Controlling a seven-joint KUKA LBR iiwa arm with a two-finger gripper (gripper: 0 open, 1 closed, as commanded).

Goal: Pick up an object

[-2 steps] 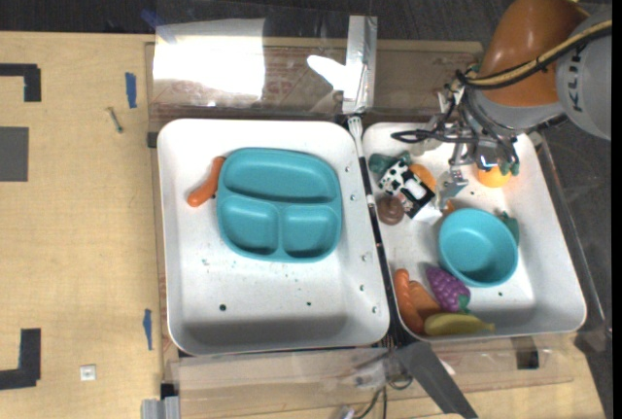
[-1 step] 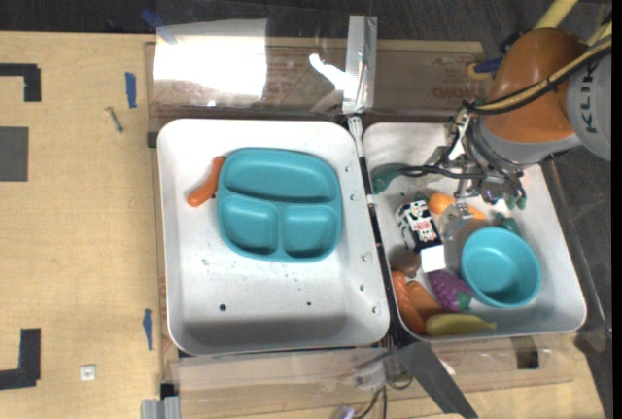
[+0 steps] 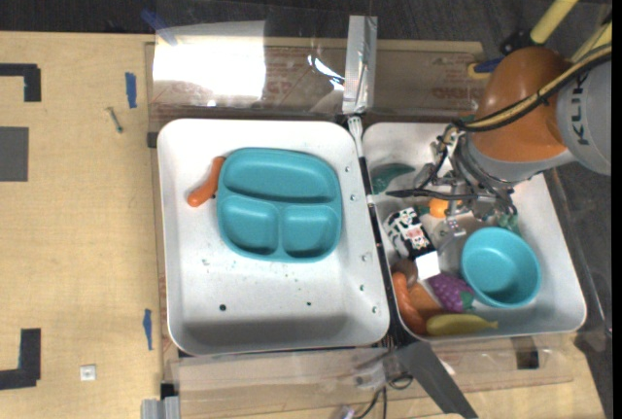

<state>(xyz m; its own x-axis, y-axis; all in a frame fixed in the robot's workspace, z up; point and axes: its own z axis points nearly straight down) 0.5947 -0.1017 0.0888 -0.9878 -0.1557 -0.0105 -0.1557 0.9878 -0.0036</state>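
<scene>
1. The grey arm with the orange band [image 3: 525, 101] is reaching in from the right and hanging over the right-hand shallow white bin [image 3: 569, 305], with its two-finger gripper [image 3: 457, 203] pointing down into the middle of that bin's clutter.

2. How wide the gripper is standing is something I cannot tell: the metal parts and cables at the wrist are blurring into the things below, and nothing is plainly sitting in its grasp.

3. No single target is fixed by the task, so the nearest candidates are mattering most. A small orange piece [image 3: 438, 208] is lying just beside the gripper, toward the left bin, and the black-and-white patterned toy [image 3: 406, 227] is lying a little further that way and toward the near edge.

4. The round teal plastic bowl [image 3: 500, 266] is sitting near the gripper on the near-right side, mouth up, its rim looking too wide for an easy pinch.

5. Toward the near wall, the purple grape-like cluster [image 3: 450, 291], the yellow banana-shaped toy [image 3: 459, 322] with its long axis running left to right, and an orange carrot-like piece [image 3: 408, 300] are lying packed together.

6. The teal divided plastic plate [image 3: 280, 203] and the orange sausage-shaped toy [image 3: 204, 186] touching its left rim are resting in the left-hand white bin [image 3: 194, 310], well apart from the gripper.

7. Judging from this, the coming move is turning on a short drop, perhaps nudged slightly left.
</scene>
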